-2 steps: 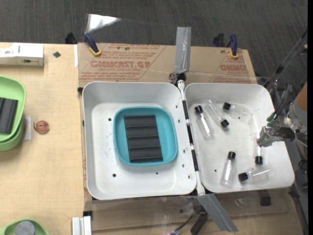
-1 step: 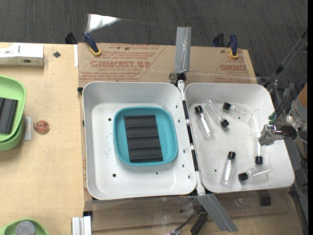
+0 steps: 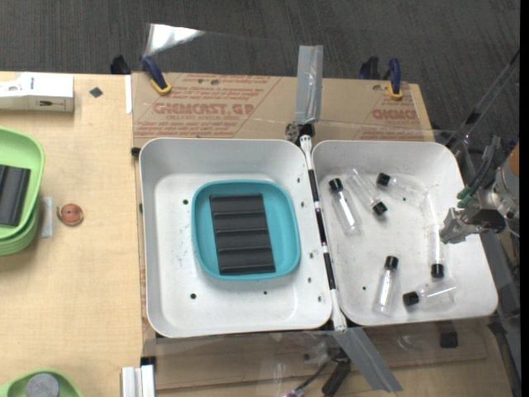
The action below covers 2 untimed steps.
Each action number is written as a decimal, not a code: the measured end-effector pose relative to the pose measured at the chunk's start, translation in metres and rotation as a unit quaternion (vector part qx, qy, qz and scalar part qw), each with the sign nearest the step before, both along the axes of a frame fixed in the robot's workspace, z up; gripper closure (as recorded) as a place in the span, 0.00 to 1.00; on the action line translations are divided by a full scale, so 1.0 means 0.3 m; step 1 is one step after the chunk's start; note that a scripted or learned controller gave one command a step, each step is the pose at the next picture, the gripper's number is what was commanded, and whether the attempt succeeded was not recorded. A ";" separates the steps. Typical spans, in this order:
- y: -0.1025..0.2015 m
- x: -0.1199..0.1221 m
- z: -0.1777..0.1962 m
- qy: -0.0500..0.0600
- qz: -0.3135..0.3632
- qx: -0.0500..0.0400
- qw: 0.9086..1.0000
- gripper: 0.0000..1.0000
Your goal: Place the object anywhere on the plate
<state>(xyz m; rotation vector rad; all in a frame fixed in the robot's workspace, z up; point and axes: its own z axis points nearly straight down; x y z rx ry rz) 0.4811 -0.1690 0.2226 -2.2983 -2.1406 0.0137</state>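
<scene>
The claw (image 3: 455, 226), its state untellable, hovers at right bin's edge beside a vial (image 3: 436, 255).

Even, fairly bright overhead light fills the frame, and shadows are soft and short. The two white bins (image 3: 157, 222) come close to washing out, while the dark floor along the top stays dim. A clear plastic sheet (image 3: 169, 38) at upper left catches glare. Focus is moderate; the clear vials (image 3: 343, 205) look faint and blurry.
</scene>
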 end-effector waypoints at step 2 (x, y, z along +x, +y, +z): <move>0.096 -0.011 -0.096 -0.002 0.152 0.003 0.988 1.00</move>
